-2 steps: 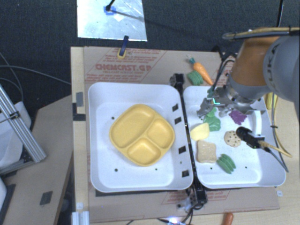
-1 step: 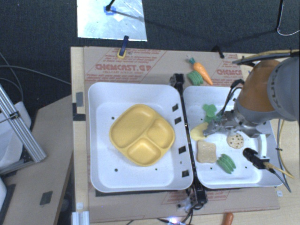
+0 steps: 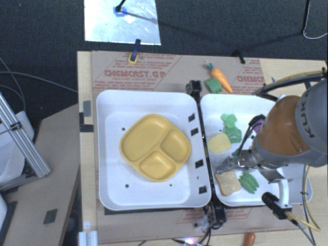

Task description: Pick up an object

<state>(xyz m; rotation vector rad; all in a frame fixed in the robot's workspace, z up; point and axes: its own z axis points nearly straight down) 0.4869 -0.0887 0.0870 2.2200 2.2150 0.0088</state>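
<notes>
Camera view: arm reaching from right, claw (image 3: pixel 229 164) hanging low in right bin (image 3: pixel 266 102), over gap between yellow piece (image 3: pixel 219 143) and toast slice (image 3: pixel 228 182), likely lining up pick. Finger spacing: cannot tell. Yellow tray (image 3: pixel 155 146) sitting in left bin (image 3: pixel 110 114).

Red print reading "CHEMCAST GP" stands on the brown protective sheet (image 3: pixel 154 70) covering the counter, beyond the bins from the tool (image 3: pixel 230 164). The same print repeats farther right, partly hidden. The arm's casing (image 3: pixel 313 118) shows "KU".
</notes>
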